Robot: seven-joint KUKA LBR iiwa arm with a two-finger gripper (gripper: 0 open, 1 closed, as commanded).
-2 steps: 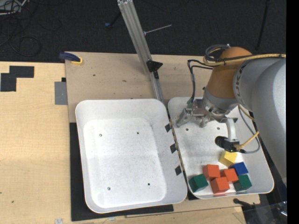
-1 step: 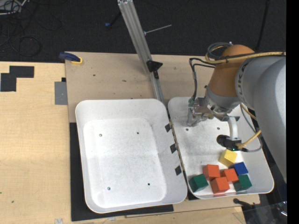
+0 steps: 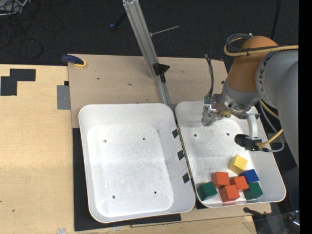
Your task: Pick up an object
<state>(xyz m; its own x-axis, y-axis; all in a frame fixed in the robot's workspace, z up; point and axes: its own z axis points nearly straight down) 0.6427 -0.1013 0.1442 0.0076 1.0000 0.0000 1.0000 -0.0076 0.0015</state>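
Observation:
Several small blocks lie clustered at the near end of the right bin [image 3: 197, 116]: a yellow block [image 3: 239, 163], a blue block [image 3: 251, 175], orange blocks [image 3: 221, 179] [image 3: 240, 183] [image 3: 229, 193], and green blocks [image 3: 207, 190] [image 3: 253, 191]. My gripper [image 3: 210, 117] hangs over the far end of the same bin, well away from the blocks. Nothing shows between its fingers.
The left bin [image 3: 97, 116] lies beside the right one, with black clips [image 3: 180, 154] along the shared rim. A slanted aluminium rail [image 3: 144, 38] rises behind the bins. A black cable connector [image 3: 246, 141] hangs over the right bin near the arm.

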